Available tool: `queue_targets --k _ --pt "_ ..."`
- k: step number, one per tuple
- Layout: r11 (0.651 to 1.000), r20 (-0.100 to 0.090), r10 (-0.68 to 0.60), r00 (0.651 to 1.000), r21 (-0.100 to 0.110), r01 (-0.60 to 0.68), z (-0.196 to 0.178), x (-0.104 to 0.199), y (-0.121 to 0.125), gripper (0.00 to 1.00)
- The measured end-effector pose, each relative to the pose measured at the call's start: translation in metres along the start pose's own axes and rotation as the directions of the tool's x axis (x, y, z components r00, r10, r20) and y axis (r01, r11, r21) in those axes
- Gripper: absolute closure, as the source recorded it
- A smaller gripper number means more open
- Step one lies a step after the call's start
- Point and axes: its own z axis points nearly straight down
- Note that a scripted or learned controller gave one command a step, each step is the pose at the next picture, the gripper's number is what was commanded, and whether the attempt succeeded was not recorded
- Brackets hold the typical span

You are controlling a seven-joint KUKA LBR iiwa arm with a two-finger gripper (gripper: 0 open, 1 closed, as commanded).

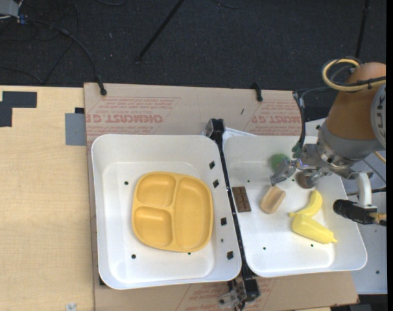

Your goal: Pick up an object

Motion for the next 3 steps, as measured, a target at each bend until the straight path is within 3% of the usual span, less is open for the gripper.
queue_targets --k 1,3 --pt "1.0 0.002 -0.002 1.0 -0.013 0.002 -0.008 0.0 0.002 0.0" --pt "1.0 0.001 -0.001 1.0 -0.01 0.001 0.096 0.005 0.005 0.0"
